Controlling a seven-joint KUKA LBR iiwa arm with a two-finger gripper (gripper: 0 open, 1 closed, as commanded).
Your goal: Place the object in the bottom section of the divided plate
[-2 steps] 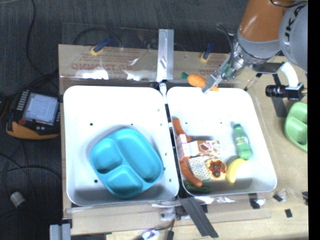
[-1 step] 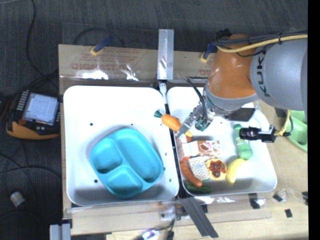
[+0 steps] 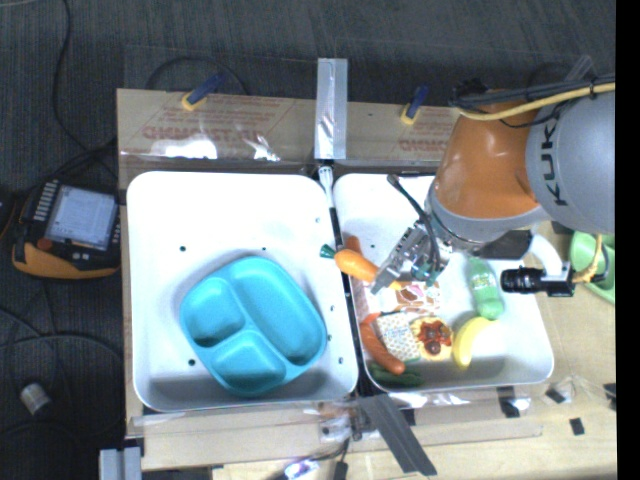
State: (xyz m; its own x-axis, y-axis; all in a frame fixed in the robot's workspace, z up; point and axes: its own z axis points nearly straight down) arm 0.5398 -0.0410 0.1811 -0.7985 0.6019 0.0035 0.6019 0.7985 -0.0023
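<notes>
the gripper (image 3: 405, 261) hangs over the right bin (image 3: 520, 363) with nothing visibly held (whether its jaws are wide or narrow i cannot tell), the toy carrot (image 3: 356, 263) lying just left, well right of the blue divided plate (image 3: 255, 323).

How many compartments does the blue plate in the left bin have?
3. The divided plate lies tilted in the left bin: one large compartment on its right side, one smaller on the upper left, and one at the bottom. All appear unoccupied; none seems hidden.
</notes>
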